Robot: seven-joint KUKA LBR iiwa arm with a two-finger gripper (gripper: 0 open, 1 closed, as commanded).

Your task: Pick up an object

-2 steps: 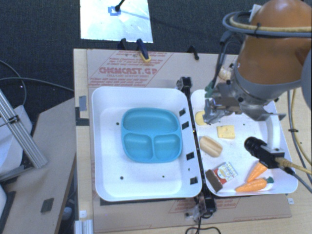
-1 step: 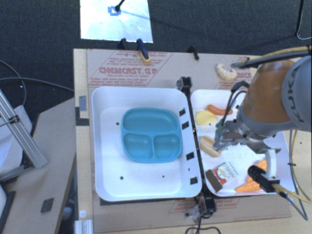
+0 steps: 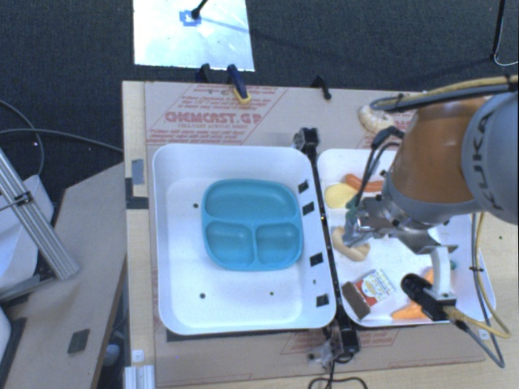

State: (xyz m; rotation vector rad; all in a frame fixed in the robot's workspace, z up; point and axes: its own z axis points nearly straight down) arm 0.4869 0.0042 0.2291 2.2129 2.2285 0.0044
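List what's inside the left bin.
The left bin holds one blue divided tray, three compartments, lying flat. What sits beneath the tray is covered.

Grey KUKA arm [image 3: 454, 177], broad orange band, black lettering on grey casing, dark cables, yellow hose

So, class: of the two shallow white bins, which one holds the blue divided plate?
The left white bin holds the blue three-compartment plate; the right white bin, under the arm, holds small food items instead.
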